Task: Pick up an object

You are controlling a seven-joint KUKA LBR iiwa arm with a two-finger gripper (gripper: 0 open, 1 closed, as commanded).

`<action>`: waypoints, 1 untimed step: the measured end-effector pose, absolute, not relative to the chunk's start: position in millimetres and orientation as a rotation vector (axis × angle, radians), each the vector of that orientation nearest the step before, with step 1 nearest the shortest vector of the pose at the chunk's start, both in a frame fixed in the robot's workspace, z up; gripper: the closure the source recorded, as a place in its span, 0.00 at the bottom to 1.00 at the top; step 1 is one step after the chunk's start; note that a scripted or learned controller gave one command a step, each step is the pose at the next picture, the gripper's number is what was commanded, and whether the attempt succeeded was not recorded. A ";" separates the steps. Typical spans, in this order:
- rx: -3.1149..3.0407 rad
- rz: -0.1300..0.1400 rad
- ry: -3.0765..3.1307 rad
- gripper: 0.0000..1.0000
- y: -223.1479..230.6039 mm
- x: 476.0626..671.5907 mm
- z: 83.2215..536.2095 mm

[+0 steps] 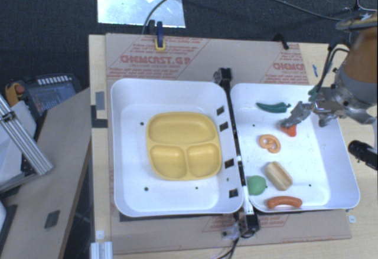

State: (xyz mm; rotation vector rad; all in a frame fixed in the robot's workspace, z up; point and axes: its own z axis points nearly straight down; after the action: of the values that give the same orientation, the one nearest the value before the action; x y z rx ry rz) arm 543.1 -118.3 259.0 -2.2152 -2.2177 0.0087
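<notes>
I see the desk [177, 54] carrying two shallow white bins side by side. The left bin [127, 134] holds a yellow divided tray [183, 144] lying flat near its middle. The right bin [336, 169] holds the smaller items. The arm [360, 69] reaches in from the right, its gripper [307, 111] low over the upper right part of that bin. I note the fingers [297, 114] stand slightly apart and nothing is visibly between them. A small red-orange piece [289, 130] lies just beneath the finger tip; I cannot tell whether they touch. Remaining items, by size: a tan bread roll [278, 175] near the front, a red sausage [284, 202] at the front wall, a green pepper [273, 107] toward the back, a green round piece [256, 184] at the front left corner, and an orange pretzel [270, 143] mid-bin.
</notes>
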 end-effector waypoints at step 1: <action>-2.219 -0.001 -2.226 0.00 -118.2 545.1 264.5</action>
State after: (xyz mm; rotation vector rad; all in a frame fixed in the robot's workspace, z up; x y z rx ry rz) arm 545.1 -118.2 264.5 -2.2189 -2.2260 -0.0014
